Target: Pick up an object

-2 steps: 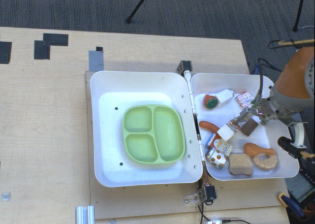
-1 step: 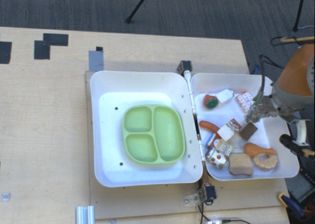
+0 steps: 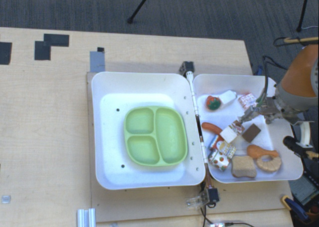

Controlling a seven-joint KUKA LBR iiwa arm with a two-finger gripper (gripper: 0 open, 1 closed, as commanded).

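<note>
The right bin (image 3: pixel 294 173) holds several toy foods. A red and green strawberry (image 3: pixel 213 103) lies at the back, beside a white piece (image 3: pixel 227 97) and a pink packet (image 3: pixel 245 100). A red sausage (image 3: pixel 212 127), a white block (image 3: pixel 228 133) and a brown block (image 3: pixel 250 132) lie mid-bin. In front are an orange piece (image 3: pixel 255 150), a donut (image 3: pixel 269 164), a bread slice (image 3: pixel 243 167) and a patterned can (image 3: pixel 219 159). My gripper (image 3: pixel 245 118) reaches in from the right, low over the bin's middle, its tip just above the white block and the brown block.
The left bin (image 3: pixel 107 121) holds a green divided plate (image 3: pixel 155 136). A ridge (image 3: pixel 195 121) separates the two bins. The arm's orange band (image 3: pixel 301 74) hangs over the right bin's right rim. Bare wooden bench (image 3: pixel 45 131) spreads to the left.
</note>
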